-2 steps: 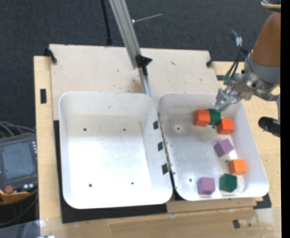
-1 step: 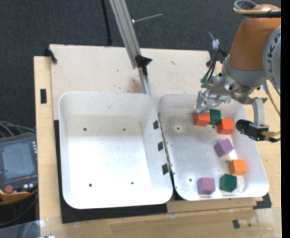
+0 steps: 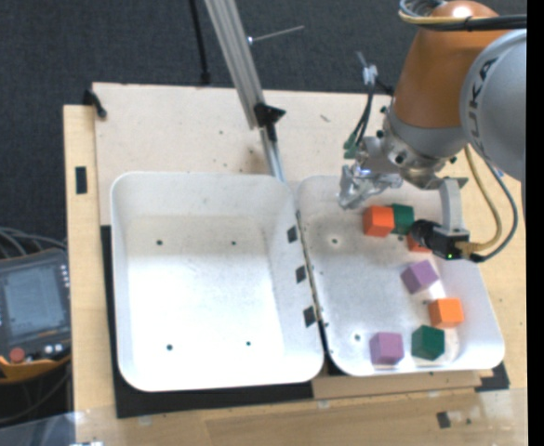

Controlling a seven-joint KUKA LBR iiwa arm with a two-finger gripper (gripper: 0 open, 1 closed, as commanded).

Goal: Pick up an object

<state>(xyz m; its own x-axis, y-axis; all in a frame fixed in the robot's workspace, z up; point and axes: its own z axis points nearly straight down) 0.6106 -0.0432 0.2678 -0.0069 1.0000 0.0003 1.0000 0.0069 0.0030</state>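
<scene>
Orange and green blocks sit side by side in the right bin [image 3: 346, 342], at about 12 o'clock within it: the orange block [image 3: 378, 221] touches the green block [image 3: 402, 216] at its 3 o'clock. The gripper [image 3: 357, 190] hangs over the bin's far-left corner, with the orange block just beside it at roughly 4 o'clock; no block sits between the metal fingers, and whether they stand apart or together cannot be told from this slant. A small orange-red piece [image 3: 418, 242] shows at 5 o'clock from the green block, partly hidden by a black fitting [image 3: 439, 237]. Further toward 6 o'clock lie a purple block [image 3: 419, 276], another orange block [image 3: 446, 312], a dark green block [image 3: 428, 342] and a second purple block [image 3: 386, 347]. The left bin [image 3: 206, 277] lies at 9 o'clock of the right one.
</scene>
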